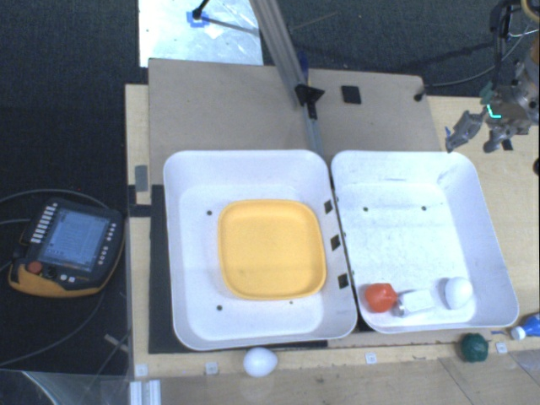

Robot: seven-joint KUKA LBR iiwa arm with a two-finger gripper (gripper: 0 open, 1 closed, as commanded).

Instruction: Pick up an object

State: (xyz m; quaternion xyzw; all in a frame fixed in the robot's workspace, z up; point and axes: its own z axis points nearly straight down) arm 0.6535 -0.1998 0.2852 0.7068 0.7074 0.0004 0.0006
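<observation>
In the right bin (422,184), near its front edge, lie a small red object (379,296), a white oblong piece (415,301) and a white ball (458,291). The left bin (190,184) bears a yellow square plate (272,248). My gripper (479,136) hangs at the far right, beyond the back right corner of the right bin, well away from the objects. Its two fingers stand spread apart with nothing between them.
A white egg-shaped object (260,362) lies on the bench in front of the left bin. A dark green ball (473,347) and a blue-tipped item (525,331) rest off the right bin's front corner. A teach pendant (66,245) sits at left. A metal pole (283,36) slants over the back board.
</observation>
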